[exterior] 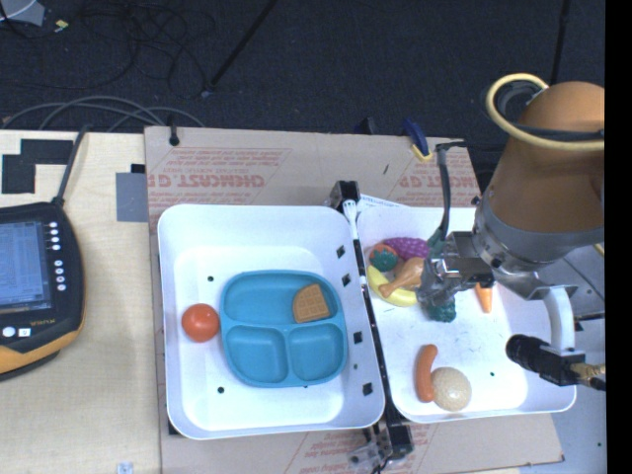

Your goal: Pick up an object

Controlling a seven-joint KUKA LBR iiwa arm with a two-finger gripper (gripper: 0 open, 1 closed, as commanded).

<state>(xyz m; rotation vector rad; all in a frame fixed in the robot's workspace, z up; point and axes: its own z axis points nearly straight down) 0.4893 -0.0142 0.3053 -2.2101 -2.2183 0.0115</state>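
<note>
Far left: grey-and-orange handheld pendant with a lit screen point(35, 279), lying on the bench point(109, 383)
Left bin: shallow white plastic bin point(188, 235) holding a small red ball-shaped tomato point(200, 322) just beside a blue three-compartment plastic tray point(281, 329)
Tray: tan waffle-patterned cracker piece point(311, 304) in the upper right compartment
Right bin: second shallow white bin point(504, 388), pile up top with orange-green toy point(383, 259), purple grape cluster point(407, 248), yellow banana point(397, 286)
Lower part: orange sausage-shaped toy point(426, 372) touching a beige egg-shaped piece point(452, 387)
Gripper point(439, 299): down in the right bin just beside the banana, on a dark teal lumpy toy point(441, 309); can't tell if fingers are apart or together
Right of that: small orange carrot-like stick point(484, 297)
</note>
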